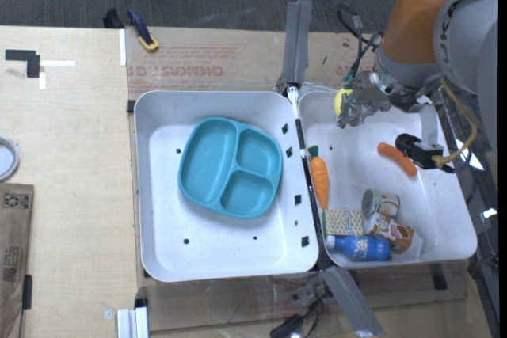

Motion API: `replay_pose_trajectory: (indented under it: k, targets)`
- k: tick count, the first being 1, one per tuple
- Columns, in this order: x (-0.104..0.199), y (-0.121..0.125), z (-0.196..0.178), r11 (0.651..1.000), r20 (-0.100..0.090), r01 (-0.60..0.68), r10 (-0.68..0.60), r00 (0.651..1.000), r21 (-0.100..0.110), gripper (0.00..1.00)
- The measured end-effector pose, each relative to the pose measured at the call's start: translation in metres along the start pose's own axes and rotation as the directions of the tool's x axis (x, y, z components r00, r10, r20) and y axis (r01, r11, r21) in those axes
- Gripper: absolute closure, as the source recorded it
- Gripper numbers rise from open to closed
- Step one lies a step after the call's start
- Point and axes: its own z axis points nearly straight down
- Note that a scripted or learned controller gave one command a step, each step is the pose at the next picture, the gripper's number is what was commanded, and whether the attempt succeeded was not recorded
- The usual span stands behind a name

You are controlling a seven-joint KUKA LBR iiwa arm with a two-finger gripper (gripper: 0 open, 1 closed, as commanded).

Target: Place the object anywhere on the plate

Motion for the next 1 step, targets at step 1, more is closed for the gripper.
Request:
replay_pose_trajectory:
  k: [1]
  targets:
    - [0.0235,0.0321,0.0007,0.972,0.0,-0.234,0.234,0.972,0.002,1.0]
